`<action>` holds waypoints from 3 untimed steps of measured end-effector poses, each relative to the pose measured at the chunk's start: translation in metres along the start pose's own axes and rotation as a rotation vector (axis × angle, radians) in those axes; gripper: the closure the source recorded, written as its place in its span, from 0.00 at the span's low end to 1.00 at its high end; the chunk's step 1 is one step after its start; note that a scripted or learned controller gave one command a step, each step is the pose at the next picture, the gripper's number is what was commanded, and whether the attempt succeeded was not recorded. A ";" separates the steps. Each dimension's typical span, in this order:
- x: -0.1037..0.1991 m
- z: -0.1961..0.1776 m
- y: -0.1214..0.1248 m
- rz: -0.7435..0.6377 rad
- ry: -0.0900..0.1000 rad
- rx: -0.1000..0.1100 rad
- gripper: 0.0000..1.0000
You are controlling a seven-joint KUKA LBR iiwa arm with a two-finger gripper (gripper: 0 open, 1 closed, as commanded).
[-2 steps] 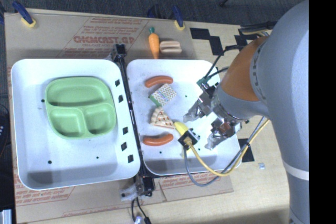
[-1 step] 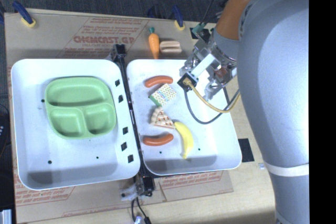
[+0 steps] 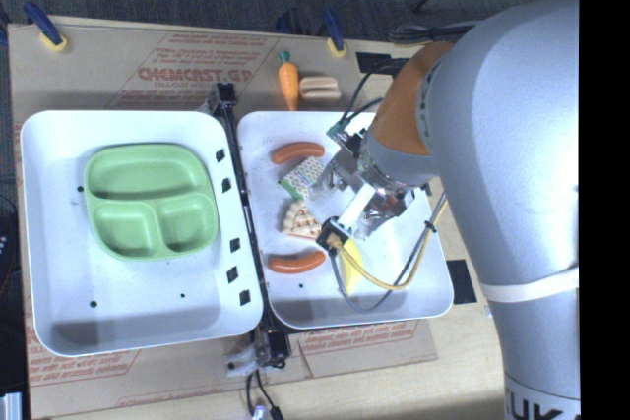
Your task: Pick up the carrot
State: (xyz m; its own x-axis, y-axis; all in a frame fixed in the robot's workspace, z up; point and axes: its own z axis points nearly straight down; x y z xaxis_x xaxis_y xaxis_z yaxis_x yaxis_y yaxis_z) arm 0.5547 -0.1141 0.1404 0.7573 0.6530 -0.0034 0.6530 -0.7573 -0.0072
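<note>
We see an orange carrot (image 3: 287,85) with a green top, beside a tan and pink hot dog bun (image 3: 319,90). Two sausages (image 3: 296,152) are reddish orange. The divided plate (image 3: 151,200) is pale green, both bins (image 3: 39,211) white. The arm (image 3: 512,162) is grey with an orange band (image 3: 399,113); its cable (image 3: 389,275) is yellow.
</note>
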 end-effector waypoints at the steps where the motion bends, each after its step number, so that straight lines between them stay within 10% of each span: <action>1: 0.001 -0.010 0.000 -0.005 -0.001 0.004 1.00; 2: 0.000 -0.143 0.029 -0.699 -0.001 -0.006 1.00; 3: 0.076 -0.097 0.037 -0.614 0.000 -0.005 1.00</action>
